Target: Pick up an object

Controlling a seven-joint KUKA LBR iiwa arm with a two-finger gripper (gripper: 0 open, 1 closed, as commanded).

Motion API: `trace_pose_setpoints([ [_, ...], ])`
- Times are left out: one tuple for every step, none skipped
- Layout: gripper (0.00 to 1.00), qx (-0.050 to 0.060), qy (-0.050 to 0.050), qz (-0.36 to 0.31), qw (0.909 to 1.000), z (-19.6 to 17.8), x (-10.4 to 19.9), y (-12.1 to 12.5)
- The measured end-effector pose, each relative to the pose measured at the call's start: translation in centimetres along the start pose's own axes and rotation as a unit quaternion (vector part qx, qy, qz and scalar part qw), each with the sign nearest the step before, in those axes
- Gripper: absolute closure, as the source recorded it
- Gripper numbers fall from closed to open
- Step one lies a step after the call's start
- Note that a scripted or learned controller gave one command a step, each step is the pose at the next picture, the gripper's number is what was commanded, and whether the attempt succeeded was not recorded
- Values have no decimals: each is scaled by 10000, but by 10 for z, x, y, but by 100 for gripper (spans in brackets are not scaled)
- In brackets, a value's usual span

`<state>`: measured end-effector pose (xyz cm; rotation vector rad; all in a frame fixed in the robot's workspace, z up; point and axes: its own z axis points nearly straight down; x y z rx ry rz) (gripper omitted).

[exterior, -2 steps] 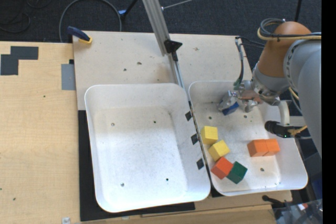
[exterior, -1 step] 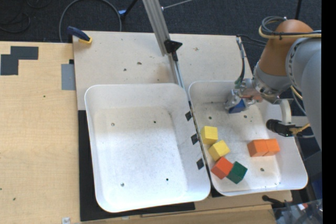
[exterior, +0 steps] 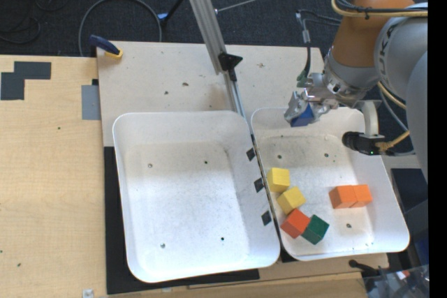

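**Blue block caught, lift in hand**

The hand [exterior: 304, 110] hangs at twelve o'clock over the right bin [exterior: 391, 237], clenched on a blue block [exterior: 302, 118] between its fingers. Judged next: carry it clear without slipping. Other blocks lie toward six o'clock.

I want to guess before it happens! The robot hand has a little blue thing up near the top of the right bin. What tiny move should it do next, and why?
Probably lift a little higher. The gripper looks to have the blue block between its fingers, above the right bin's far edge, so raising it would show whether the grasp holds.
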<state>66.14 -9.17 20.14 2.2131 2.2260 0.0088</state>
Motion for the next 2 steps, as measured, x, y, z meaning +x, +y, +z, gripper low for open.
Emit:
trace_pose_setpoints([
  [100, 53, 7, -1, 10000, 12, 69, 4],
  [100, 60, 7, -3, 10000, 12, 151, -14],
])
